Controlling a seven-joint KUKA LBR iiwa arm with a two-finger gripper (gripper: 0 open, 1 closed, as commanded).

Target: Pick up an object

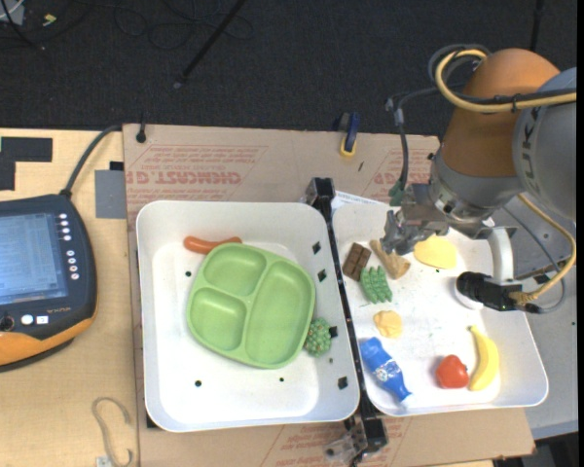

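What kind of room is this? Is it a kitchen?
Probably a robot lab, not a kitchen. The food looks like toys: a banana and a tomato lie in a white bin, a robot arm reaches in, and a control tablet sits nearby.

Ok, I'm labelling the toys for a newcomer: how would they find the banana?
Go to the right bin, then to its near right corner. The banana lies there beside the red toy, the only long, curved yellow piece.

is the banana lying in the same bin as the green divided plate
No, the banana lies in the right bin beside a red item, while the green divided plate sits in the left bin.
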